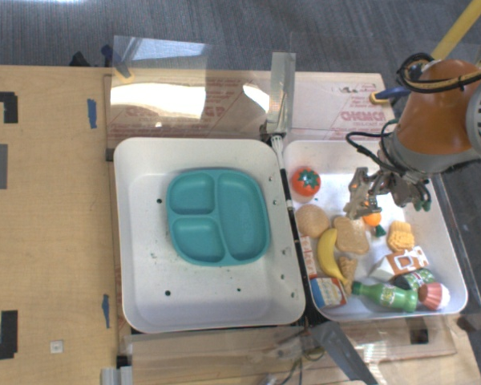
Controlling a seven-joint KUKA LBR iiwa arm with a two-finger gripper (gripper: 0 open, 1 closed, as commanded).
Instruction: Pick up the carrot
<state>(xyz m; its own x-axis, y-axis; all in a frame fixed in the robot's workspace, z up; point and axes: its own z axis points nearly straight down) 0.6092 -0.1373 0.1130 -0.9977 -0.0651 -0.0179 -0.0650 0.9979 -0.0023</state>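
The gripper hangs low over the right bin, and I cannot tell how its jaws stand. The carrot lies just beneath and slightly nearer the camera (small, orange, long axis unclear), beside the bread slice.

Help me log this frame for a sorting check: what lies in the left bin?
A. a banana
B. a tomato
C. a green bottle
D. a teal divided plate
D: the teal divided plate sits in the left bin, while the banana, green bottle and tomato lie in the right bin.
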